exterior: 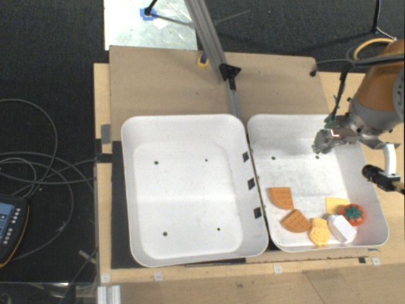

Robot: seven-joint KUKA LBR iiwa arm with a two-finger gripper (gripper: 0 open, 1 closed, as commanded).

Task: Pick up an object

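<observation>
The left bin (183,189) lies bare and white on the bench (272,84), touching the right bin (288,144) along their shared edge. All the things to pick sit in the right bin, gathered toward its near end: an orange wedge (281,197) stands a little apart toward the middle, an orange waffle piece (295,221) is just below it, a yellow waffle piece (319,232) touches that one, and in the near right corner a white block (341,228), a yellow slab (336,203) and a small red and green fruit (354,215) crowd together.

Judging from this, the pick is at its approach step and nothing has been lifted yet. The tool (323,142) hangs over the far right part of the right bin, above bare floor, well apart from every item, and it touches none of them. Nothing is seen between its fingers. Whether it is spread or clenched I cannot tell, since it is small and partly washed out by a bright spot.

The next move likely calls for travel toward the near end of the bin, then a descent onto one item. The orange wedge looks the easiest choice because it stands free, while the corner cluster leaves little room beside the bin wall
</observation>
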